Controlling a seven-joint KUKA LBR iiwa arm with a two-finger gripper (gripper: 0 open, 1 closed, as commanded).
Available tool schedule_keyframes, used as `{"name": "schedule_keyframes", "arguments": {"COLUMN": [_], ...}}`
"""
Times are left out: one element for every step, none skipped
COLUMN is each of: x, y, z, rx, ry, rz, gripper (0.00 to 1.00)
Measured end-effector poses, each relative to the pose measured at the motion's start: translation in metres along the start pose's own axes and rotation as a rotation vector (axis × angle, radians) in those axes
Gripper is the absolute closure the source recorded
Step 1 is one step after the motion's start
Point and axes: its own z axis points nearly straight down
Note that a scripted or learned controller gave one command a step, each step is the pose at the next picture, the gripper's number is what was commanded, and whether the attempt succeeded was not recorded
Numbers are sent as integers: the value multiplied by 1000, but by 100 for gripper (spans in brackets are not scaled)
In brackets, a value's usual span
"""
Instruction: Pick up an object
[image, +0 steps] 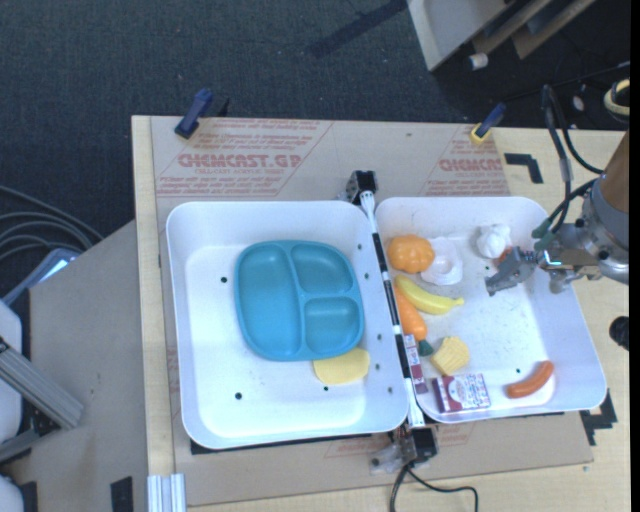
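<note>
Over the right white bin, near its far right part: the gripper, low above the bin floor, pointing left. Open or closed, hard to judge from this slant; nothing seen gripped in it. Just beyond it, near the far wall: a small white lumpy object, close to the gripper but apparently not touching.

Along the divider side of the same bin: an orange fruit, with a pale, possibly clear cup right beside it. Just below those, a toy banana lying slantwise, and a toy carrot tight against the divider. Nearer the front: a small green piece next to a ridged yellow piece, then a red-and-white packet at the front wall. Well apart from these, toward the front right corner: an orange-red toy sausage.

In the left white bin: a blue divided plate lying flat, with a flat yellow piece touching its near edge.

Under both bins: a brown printed board, held by a blue clamp at its far left.
</note>
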Motion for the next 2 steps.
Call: {"name": "schedule_keyframes", "arguments": {"x": [-16, -6], "y": [-20, 25], "z": [133, 193], "rx": [0, -3], "ry": [0, -1], "rz": [1, 0], "gripper": [0, 0]}}
